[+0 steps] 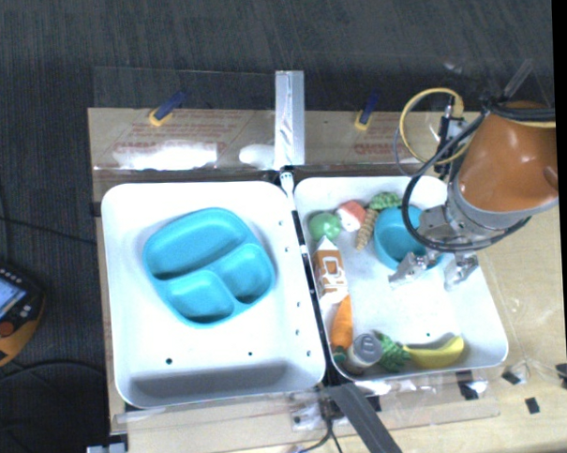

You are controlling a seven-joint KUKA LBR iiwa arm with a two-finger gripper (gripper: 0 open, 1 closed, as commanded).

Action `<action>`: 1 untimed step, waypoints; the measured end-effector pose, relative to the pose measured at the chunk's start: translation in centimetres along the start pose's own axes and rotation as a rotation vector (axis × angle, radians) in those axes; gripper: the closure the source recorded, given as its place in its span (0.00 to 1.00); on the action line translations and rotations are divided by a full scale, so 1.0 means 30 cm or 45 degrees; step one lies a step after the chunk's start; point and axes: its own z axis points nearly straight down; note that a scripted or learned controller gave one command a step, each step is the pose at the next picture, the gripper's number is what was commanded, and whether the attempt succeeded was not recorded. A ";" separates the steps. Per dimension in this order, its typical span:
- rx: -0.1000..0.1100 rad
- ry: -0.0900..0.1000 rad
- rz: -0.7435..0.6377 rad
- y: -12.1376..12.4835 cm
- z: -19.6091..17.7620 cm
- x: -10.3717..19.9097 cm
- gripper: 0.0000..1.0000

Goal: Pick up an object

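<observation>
My gripper point(434, 270) hangs over the right bin point(477, 353), fingers spread open, nothing between them. One fingertip point(405, 270) is close to the lower edge of a blue cup point(393, 236); the other finger point(460, 271) is to the right over bare bin floor. Along the bin's left side lie a white and orange bottle point(330, 271) and an orange carrot point(341, 323). A yellow banana point(434, 351), a green leafy toy point(392, 352) and a grey can point(365, 348) lie at the front. Small toy foods point(354, 215) sit at the back left.
The left bin point(127, 303) holds a blue divided tray point(209, 263). A metal divider point(289, 108) stands between the bins at the back. A yellow cable loop point(420, 121) hangs by the arm. A handheld device point(6, 313) lies off the bench at left.
</observation>
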 end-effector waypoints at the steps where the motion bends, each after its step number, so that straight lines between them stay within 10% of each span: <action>1: 0.000 -0.002 -0.105 -0.029 0.120 -0.246 0.00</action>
